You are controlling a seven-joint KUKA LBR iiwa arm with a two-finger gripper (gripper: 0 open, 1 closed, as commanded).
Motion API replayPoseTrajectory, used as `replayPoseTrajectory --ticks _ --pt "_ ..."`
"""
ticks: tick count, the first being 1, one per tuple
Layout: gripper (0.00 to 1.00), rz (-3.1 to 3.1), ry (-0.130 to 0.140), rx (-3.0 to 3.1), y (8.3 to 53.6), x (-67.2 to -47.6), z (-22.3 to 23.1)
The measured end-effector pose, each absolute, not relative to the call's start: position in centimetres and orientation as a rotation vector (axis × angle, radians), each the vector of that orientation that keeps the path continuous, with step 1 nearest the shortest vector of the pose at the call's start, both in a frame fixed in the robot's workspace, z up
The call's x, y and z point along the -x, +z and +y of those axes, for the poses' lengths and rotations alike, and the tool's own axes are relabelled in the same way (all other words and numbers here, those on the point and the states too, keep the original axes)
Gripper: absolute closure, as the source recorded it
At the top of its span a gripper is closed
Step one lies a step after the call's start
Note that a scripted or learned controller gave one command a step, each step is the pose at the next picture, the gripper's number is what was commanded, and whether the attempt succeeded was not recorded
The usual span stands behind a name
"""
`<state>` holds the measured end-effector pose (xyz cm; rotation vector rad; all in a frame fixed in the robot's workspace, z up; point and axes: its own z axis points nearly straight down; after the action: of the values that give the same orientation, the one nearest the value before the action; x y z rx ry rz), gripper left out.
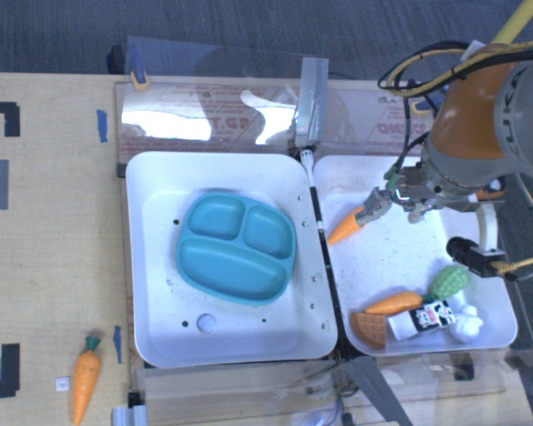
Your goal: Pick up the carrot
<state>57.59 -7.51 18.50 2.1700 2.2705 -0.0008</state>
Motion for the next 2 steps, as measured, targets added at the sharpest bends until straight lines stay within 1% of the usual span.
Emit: replayPoseTrajectory --ticks 1,2 --pt "0.00 2.644 -0.002 -1.698 12.7 -61.0 -9.5" --pt "0.00 2.945 0.003 -1.070 8.7 -64.1 -10.8"
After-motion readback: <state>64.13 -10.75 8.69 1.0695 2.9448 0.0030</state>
